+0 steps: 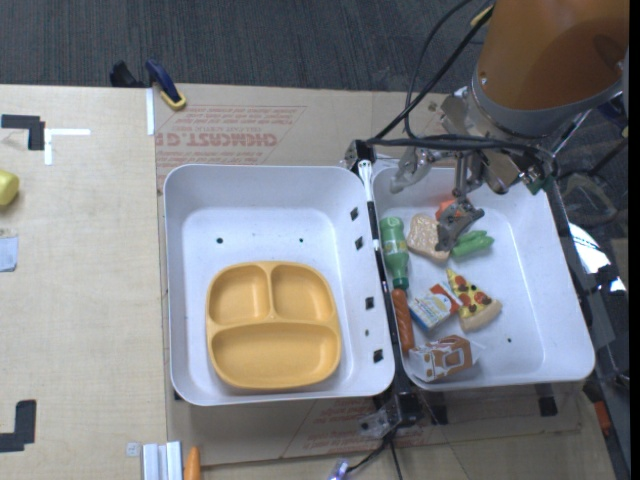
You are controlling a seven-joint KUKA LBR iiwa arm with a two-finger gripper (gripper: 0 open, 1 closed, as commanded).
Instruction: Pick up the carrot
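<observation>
Just right of the bread slice (428,236) in the right bin (545,358), your gripper (458,225) hangs low over what looks like the carrot (445,210). You see an orange tip just above the bread slice. A green piece (478,241) to its right may be its leaves, but the dark tool covers the middle. You cannot tell whether the tool is clenched, released or grasping. Below the bread slice lies a pizza slice (472,300).
</observation>
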